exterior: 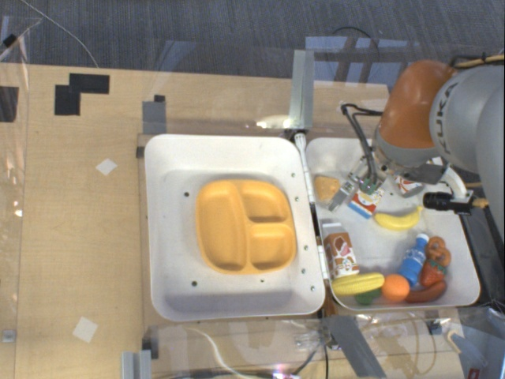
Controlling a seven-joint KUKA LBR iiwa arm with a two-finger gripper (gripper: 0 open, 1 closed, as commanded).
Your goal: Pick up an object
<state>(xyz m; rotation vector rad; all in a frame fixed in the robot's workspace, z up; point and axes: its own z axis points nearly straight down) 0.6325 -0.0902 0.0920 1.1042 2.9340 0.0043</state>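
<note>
On my feed the left bin has just a yellow divided tray sitting in the middle of it. The right bin is the busy one: a tan bread-looking piece near its left wall, a brown carton below that, then a yellow banana with something green under it, an orange, a blue bottle and some red-brown items in the corner. The gripper is down in this bin, right over a small red-and-white carton, with another banana just beside it. Can't tell whether the fingers are spread or closed, too small and cluttered.
</note>
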